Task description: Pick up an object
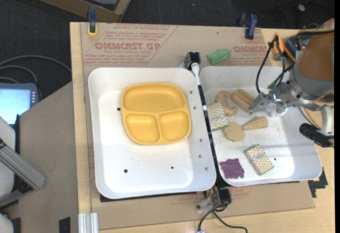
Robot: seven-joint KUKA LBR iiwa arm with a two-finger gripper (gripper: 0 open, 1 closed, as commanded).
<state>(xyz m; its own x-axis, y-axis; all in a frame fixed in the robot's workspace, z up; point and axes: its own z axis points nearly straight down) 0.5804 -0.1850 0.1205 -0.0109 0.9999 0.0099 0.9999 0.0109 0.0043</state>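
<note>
While the arm reaches into the right bin [303, 173], its gripper [264, 104] hangs low just beyond the cone [256, 123], close enough that I take the cone or its neighbour for the target. From where I stand I cannot tell whether the claw is apart or together, and I see nothing caught in it, so I judge that the pick is not yet made. The cone lies on its side, tip pointing away from the arm. A bun [243, 99] lies just past the cone on the far side, almost at the gripper's tip. A cookie [234, 132] sits right beside the cone's tip. Farther that way a small packet [217, 115] lies near the bin's wall. On the near side of the cone a second packet [258, 159] and a purple bunch [231, 168] lie apart from each other. These things lie loose and scattered, I suppose so the gripper can come down on one without nudging the rest. Well off from the cone, across the divide, a yellow tray [155, 112] sits flat in the left bin [106, 173]. A green toy [219, 56] lies on the bench, well beyond the cone and outside both bins.
</note>
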